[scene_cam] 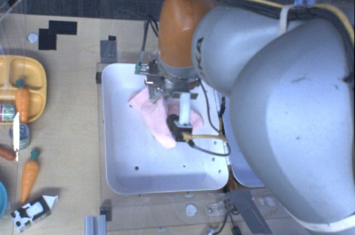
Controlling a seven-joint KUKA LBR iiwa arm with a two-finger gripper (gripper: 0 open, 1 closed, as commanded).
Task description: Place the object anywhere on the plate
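No legible text, label or number anywhere.

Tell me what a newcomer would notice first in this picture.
The huge grey arm with its orange band looms over the right side, its gripper down over a pink cloth in the left white bin. At the far left edge sits a yellow plate with a carrot in one compartment, well apart from the bin.

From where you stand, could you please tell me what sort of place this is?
Probably a robotics lab bench: a grey arm reaches over a shallow white bin holding a pink cloth, with toy carrots and a yellow divided plate beside it.
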